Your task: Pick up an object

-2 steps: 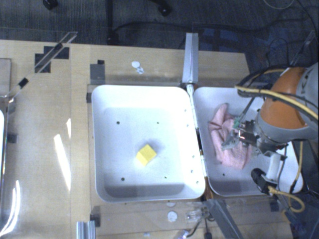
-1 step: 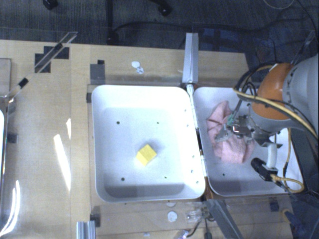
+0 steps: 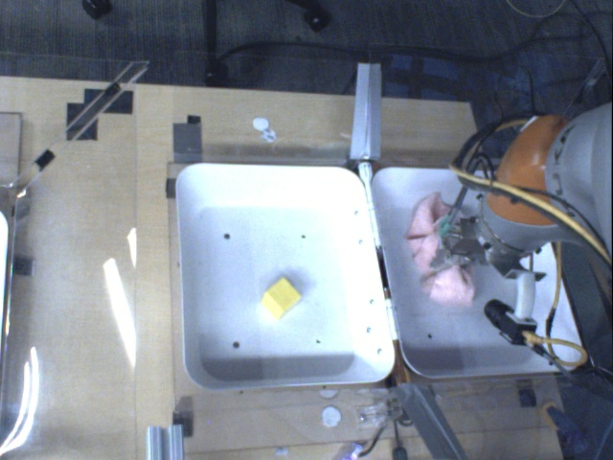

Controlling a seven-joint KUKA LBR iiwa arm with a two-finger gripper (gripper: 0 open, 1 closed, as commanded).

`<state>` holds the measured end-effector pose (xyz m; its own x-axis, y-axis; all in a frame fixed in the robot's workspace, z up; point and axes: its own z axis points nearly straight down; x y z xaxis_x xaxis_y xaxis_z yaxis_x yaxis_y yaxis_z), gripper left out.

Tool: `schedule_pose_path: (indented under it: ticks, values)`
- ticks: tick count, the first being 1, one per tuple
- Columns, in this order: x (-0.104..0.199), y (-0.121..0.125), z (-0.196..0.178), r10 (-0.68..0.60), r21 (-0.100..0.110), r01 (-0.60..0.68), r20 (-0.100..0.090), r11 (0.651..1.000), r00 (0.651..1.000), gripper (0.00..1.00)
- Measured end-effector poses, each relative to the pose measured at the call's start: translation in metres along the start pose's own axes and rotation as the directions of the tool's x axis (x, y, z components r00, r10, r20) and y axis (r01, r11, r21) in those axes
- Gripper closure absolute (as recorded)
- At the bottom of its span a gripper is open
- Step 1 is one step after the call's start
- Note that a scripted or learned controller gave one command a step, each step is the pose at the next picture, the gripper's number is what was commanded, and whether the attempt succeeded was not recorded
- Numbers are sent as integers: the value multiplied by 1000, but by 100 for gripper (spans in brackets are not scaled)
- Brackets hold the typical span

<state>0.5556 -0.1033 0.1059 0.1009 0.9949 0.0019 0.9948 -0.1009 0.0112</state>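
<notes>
A small yellow block (image 3: 282, 298) lies near the middle of the left bin (image 3: 220, 199). In the right bin (image 3: 421, 353) a crumpled pink soft object (image 3: 431, 238) stretches from the back middle toward the centre. My gripper (image 3: 458, 245) is down in the right bin, directly over this pink object, touching or nearly touching it. The grey arm with its orange band (image 3: 532, 161) comes in from the right and hides the bin's right side.
A metal divider post (image 3: 366, 113) stands behind the seam between the two bins. Black and yellow cables (image 3: 522, 333) hang by the wrist over the right bin's near right corner. Wooden bench (image 3: 86, 305) spreads to the left.
</notes>
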Motion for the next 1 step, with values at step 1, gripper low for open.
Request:
schedule_pose_path:
  ticks: [1]
  values:
    - [34, 18, -79, -535, 6, 535, -3, 845, 845, 100]
